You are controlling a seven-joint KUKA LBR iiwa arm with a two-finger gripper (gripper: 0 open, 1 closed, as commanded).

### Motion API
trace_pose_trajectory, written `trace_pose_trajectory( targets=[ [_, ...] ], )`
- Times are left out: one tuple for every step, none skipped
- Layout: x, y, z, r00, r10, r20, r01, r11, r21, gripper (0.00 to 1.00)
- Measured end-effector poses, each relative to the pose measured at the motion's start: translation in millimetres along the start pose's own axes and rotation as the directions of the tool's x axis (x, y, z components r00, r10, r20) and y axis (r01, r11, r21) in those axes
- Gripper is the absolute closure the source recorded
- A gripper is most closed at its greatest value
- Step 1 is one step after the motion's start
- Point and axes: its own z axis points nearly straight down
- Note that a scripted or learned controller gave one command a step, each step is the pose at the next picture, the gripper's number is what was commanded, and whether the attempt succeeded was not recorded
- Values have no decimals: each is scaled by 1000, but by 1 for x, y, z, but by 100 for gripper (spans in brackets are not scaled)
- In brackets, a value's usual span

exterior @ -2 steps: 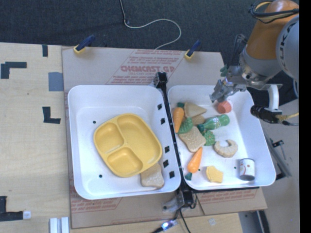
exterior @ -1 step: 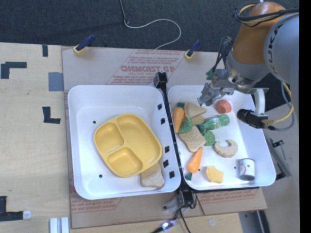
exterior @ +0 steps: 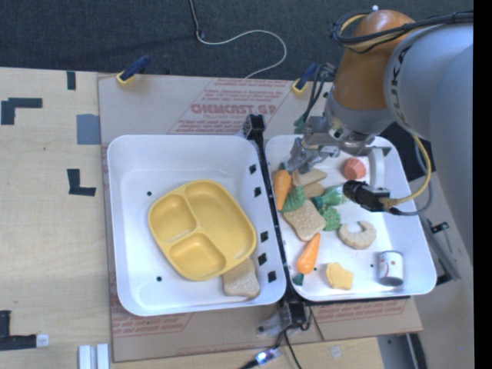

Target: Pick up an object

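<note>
Two white bins sit side by side: the left bin (exterior: 123,206) and the right bin (exterior: 415,244). One yellow divided tray (exterior: 201,227). Two bread slices, one (exterior: 241,283) in the left bin, one (exterior: 304,219) in the right. Two carrots (exterior: 281,187) (exterior: 308,253). One cheese wedge (exterior: 338,276), one small can (exterior: 390,267), one red round piece (exterior: 354,167) and one green leafy piece (exterior: 329,206) (partly hidden, so perhaps more).

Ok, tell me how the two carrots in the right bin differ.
The upper carrot lies against the divider near the gripper, nearly upright in the camera view; the lower carrot lies tilted toward the front of the right bin, apart from the arm. The upper one touches the bread slice's corner; the lower sits just below that slice. Both are orange toy carrots.
</note>
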Motion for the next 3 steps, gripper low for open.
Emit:
trace_pose_trajectory(
  targets=[
    [58,-9,6,1000,0,1,0,1000,0,100],
    [118,-15,-13,1000,-2,0,2,1000,-3,100],
    [115,-18,-8,1000,5,3,-5,1000,-1,100]
  ],
)
